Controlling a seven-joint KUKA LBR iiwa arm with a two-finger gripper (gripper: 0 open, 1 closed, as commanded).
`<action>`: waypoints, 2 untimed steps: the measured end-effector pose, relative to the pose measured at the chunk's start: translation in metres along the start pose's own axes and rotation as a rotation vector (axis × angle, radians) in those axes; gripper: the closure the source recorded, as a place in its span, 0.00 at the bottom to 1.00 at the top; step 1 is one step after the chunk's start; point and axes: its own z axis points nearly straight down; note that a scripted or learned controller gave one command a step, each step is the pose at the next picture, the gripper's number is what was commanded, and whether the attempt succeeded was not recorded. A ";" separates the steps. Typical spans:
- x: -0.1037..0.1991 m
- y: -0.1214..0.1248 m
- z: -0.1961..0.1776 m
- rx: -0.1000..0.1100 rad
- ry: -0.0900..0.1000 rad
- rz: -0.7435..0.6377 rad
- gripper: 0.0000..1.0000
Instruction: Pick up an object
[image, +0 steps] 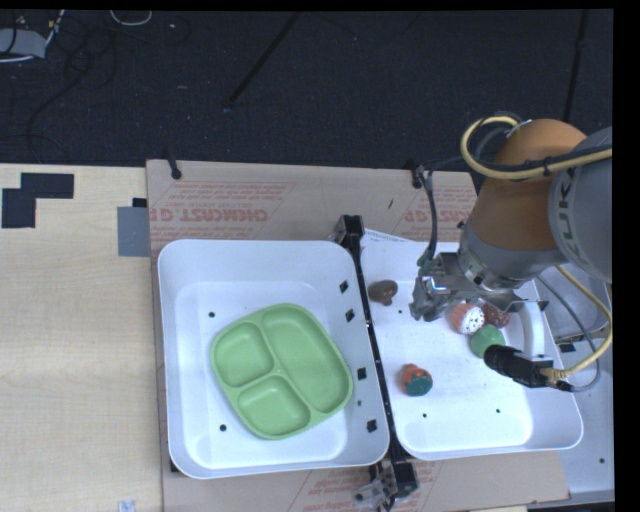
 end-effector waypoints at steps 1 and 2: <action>0.058 0.003 -0.010 0.001 0.001 -0.002 1.00; 0.106 0.010 -0.002 0.002 -0.001 0.001 1.00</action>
